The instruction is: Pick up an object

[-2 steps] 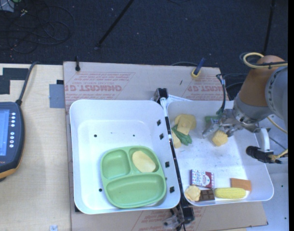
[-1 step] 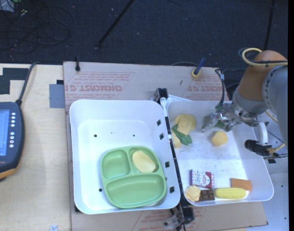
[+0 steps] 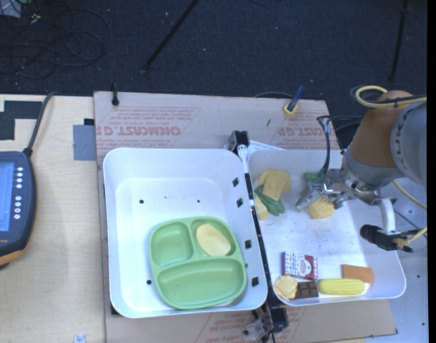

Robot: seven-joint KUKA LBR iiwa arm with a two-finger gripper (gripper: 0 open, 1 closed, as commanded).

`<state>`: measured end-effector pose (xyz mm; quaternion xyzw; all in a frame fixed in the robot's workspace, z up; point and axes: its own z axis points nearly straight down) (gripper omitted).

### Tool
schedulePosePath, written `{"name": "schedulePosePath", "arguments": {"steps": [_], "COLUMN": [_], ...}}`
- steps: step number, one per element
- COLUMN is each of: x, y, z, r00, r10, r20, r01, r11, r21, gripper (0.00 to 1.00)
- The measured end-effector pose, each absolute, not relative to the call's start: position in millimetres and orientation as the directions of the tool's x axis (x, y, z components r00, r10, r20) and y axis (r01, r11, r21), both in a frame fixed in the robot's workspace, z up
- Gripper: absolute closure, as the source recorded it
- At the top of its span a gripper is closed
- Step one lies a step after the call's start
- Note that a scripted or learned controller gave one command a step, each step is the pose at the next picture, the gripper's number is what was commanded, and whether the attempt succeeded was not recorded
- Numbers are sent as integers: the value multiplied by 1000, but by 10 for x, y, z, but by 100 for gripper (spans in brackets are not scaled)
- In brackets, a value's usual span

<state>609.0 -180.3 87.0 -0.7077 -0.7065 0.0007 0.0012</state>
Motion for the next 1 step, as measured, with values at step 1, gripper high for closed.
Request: {"name": "schedulePosePath", "arguments": {"steps": [1], "x": [6094], "y": [-1813], "z": [946], "r00": [3], "r10": [1000], "r20": [3], "r01": [1000], "r11": [-3], "r21": [-7], "gripper": [100]}}
